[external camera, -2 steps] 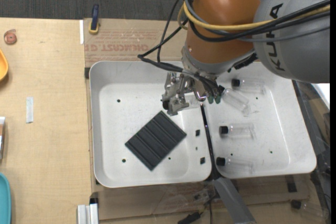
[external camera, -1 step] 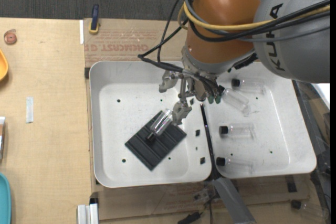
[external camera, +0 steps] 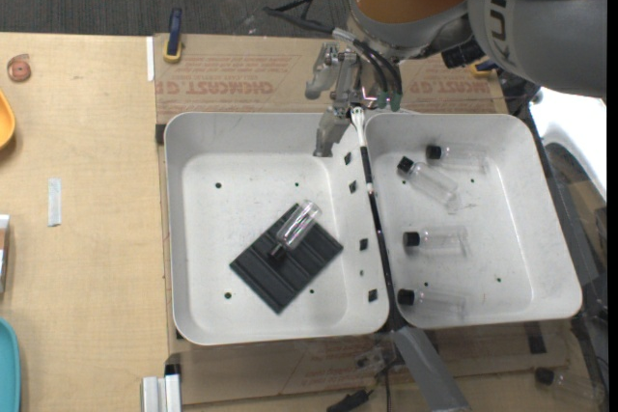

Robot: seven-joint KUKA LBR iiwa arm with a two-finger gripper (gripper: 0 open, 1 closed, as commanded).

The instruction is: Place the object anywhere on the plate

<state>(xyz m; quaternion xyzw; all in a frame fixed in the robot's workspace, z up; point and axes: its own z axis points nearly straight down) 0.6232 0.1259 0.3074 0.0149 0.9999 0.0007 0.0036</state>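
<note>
A black ribbed square plate (external camera: pixel 280 273) lies turned at an angle in the left bin (external camera: pixel 193 207). A clear vial (external camera: pixel 297 224) with a dark cap rests on the plate's upper corner. My gripper (external camera: pixel 340 132) hangs over the back of the left bin, near the wall shared with the right bin, well above and behind the plate. Its fingers stand apart with nothing between them.
The right bin (external camera: pixel 541 236) holds several clear vials with black caps, such as one vial (external camera: pixel 428 178) near the back and another vial (external camera: pixel 436 241) in the middle. Cardboard (external camera: pixel 241 82) lies behind the bins. A blue clamp (external camera: pixel 175 26) sits at its far-left corner.
</note>
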